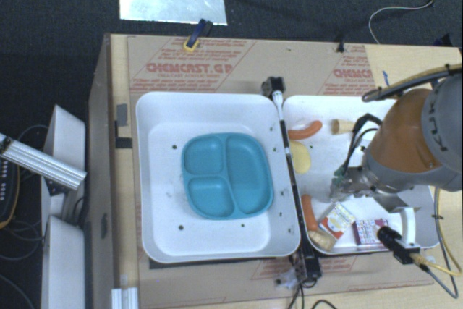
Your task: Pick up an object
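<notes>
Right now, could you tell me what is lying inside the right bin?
The right bin holds two sausages, a yellow piece, a cork-like piece and small packets. The arm covers whatever lies in the bin's right part.

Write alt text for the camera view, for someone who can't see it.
A grey and orange robot arm reaches into the right white bin, its gripper above small food items, including a sausage. The left white bin holds a blue divided tray.
</notes>
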Action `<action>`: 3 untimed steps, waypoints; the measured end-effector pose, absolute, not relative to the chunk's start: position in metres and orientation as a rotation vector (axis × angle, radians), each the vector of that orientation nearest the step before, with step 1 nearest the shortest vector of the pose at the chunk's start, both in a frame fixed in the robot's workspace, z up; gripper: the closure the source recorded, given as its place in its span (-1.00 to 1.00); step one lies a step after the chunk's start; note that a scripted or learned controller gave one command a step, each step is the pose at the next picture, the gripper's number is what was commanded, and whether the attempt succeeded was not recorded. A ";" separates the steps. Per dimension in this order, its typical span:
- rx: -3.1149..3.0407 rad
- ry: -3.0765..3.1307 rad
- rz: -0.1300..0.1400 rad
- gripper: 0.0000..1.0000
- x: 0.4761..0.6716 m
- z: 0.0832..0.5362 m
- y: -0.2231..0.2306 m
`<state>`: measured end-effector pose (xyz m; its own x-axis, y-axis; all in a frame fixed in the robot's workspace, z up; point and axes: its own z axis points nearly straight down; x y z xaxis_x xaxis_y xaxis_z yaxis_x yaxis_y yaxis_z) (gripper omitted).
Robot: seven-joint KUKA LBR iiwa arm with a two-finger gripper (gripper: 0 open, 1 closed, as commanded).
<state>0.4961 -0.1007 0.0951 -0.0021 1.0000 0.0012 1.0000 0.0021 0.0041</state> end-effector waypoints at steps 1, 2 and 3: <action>2.218 2.223 0.006 -1.00 0.496 0.095 -0.101; 2.216 2.224 0.002 -1.00 0.581 0.084 -0.105; 2.226 2.229 -0.005 -1.00 0.634 0.105 -0.163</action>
